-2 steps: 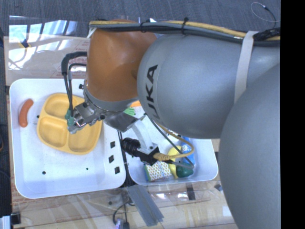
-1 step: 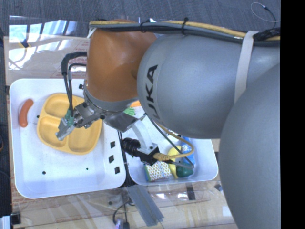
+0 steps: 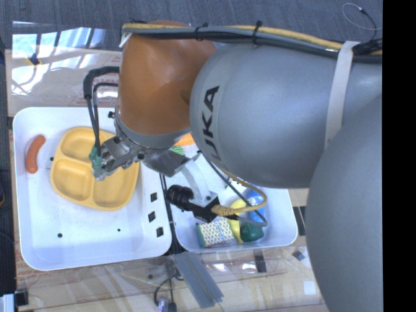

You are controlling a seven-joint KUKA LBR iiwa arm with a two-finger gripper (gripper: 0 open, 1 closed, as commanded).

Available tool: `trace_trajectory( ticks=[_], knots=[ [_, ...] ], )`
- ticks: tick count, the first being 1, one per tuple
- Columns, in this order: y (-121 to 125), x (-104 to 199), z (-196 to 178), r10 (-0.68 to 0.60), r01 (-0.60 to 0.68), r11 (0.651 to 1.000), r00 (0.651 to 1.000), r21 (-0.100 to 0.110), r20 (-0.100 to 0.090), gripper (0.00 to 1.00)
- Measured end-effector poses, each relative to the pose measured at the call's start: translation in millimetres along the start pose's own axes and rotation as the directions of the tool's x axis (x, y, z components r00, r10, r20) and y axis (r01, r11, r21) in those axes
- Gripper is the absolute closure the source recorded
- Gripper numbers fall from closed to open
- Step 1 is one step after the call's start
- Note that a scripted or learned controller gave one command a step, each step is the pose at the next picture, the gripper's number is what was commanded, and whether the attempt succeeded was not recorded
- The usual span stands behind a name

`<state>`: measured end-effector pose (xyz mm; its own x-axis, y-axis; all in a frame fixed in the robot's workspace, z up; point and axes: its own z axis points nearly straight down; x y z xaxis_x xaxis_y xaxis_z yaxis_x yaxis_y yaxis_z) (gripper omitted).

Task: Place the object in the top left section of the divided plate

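Two white bins sit side by side on the bench, and the setup makes sense to us: the left bin carries the yellow divided plate, the target, with bare floor around it, while the right bin works as the supply side, holding a jumble of small items down at its lower end. So things get pulled from the right and dropped on the left.

The arm reaches across from the right and covers most of the right bin, with its orange band hanging above the plate's right side. The gripper hovers over the plate, about where the dividers meet on its right half, which looks to us like a placing position.

As for the fingers, we honestly can't tell if they're wide or narrow, since the wrist hardware hides them, though there's something greenish at the tip that could be gripper or cargo. We can't confirm anything is held.

One candidate object is the orange-red sausage-shaped piece, lying in the left bin just beside the plate's left rim, off the plate, and well apart from the gripper. The top left section sits between them.
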<state>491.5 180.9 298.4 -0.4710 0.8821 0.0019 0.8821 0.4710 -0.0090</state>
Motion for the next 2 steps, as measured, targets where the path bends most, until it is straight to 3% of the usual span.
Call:
trace_trajectory(
  ticks=[1, 2],
  knots=[
    [0.0, 0.2, 0.0, -0.001, 0.001, 1.0, 1.0, 0.0, 0.0, 0.0],
    [1.0, 0.8, -8.5, -0.007, 0.007, 1.0, 1.0, 0.004, 0.0, 1.0]
  ],
)
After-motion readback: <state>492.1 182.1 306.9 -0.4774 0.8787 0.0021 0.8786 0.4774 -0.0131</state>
